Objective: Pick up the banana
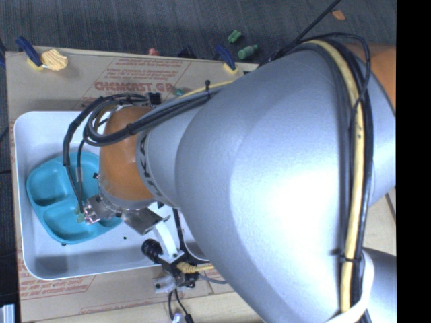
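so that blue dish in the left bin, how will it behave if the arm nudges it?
The blue dish looks like thin moulded plastic, so probably stiff and light. It lies flat in the smooth white bin, so it would likely slide, not tip.

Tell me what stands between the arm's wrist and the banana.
I cannot tell: the grey arm with its orange band covers most of the left white bin. Beneath the wrist sits a turquoise two-compartment dish.

Arm stretched in from the right, wrist low

The grey arm (283, 180) reaches leftward, its orange band (121, 157) above the wrist, black cables looped around it
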You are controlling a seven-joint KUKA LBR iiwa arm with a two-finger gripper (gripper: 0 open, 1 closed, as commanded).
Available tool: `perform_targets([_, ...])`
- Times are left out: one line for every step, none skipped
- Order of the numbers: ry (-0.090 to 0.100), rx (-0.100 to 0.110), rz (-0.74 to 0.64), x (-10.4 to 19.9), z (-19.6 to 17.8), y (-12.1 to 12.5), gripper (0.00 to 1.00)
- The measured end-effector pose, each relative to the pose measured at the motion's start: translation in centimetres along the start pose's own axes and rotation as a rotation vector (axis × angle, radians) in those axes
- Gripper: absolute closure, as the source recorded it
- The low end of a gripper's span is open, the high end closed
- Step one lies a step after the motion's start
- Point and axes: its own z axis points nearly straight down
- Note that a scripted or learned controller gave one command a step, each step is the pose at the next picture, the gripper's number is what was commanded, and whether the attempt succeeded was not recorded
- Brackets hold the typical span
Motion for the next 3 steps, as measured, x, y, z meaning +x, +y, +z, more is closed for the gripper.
perform_targets([0.0,0.0,-0.001,0.0,0.0,0.0,0.0])
perform_targets([0.008,-0.002,-0.697,-2.8,-8.6,-1.6,0.0])
perform_targets([-0.002,-0.023,-0.826,0.8,1.5,1.9,0.0])
